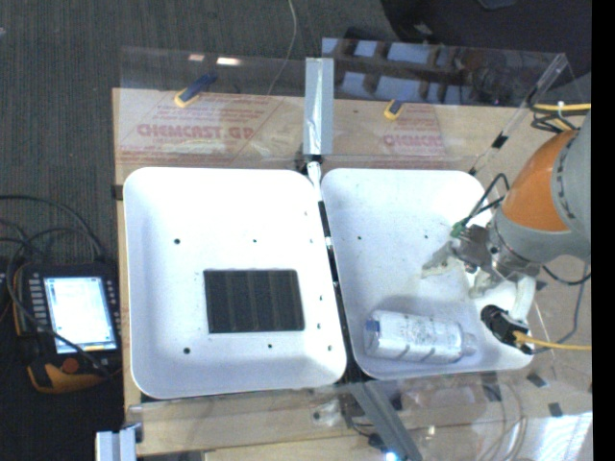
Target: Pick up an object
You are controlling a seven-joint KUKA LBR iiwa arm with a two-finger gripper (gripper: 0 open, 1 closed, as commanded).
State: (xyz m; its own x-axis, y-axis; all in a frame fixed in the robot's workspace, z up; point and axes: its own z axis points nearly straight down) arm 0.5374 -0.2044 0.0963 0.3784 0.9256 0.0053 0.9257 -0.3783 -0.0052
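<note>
White and round, the bottle (420, 337) lies along the right bin's (384, 200) front wall, so it may roll from the end effector (478, 260), whose grip state I cannot tell.

arm (577, 176): grey | band: orange | cables: yellow, black | tool (471, 255): metallic

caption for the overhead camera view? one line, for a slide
KUKA arm's gripper low over the right bin, beyond a clear plastic bottle lying on its side; dark ridged rectangular block in the left bin.
</note>
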